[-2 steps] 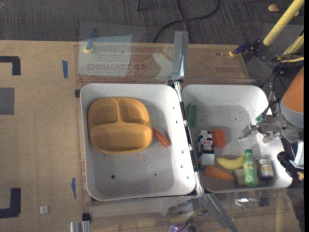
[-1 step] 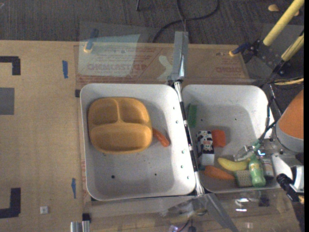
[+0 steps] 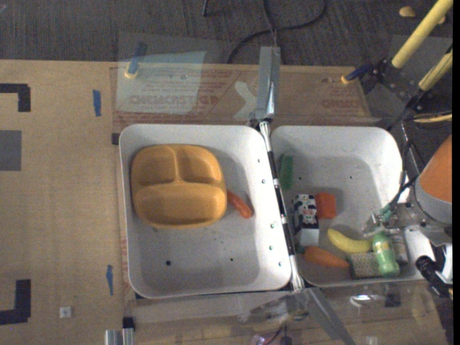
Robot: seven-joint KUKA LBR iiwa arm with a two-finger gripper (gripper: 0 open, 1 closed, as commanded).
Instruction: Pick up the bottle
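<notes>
The bottle [image 3: 385, 256] is small and green, standing or lying at the front right corner of the right bin [image 3: 345, 146]. It sits beside a grey-green scrubbing pad [image 3: 364, 265] and just right of a yellow banana [image 3: 348, 241]. My gripper [image 3: 392, 228] hangs low over that corner, right above the bottle's top end and very close to it. The grey arm with its orange band [image 3: 440, 178] comes in from the right edge. I cannot see whether the bottle is between the gripper's tips.
The right bin also holds a green vegetable [image 3: 287, 171], a cow-patterned carton [image 3: 306, 210], an orange block [image 3: 327, 205] and a carrot [image 3: 325, 257]. The left bin [image 3: 194, 264] holds an overturned orange divided plate [image 3: 177, 184] and a small orange piece [image 3: 241, 205].
</notes>
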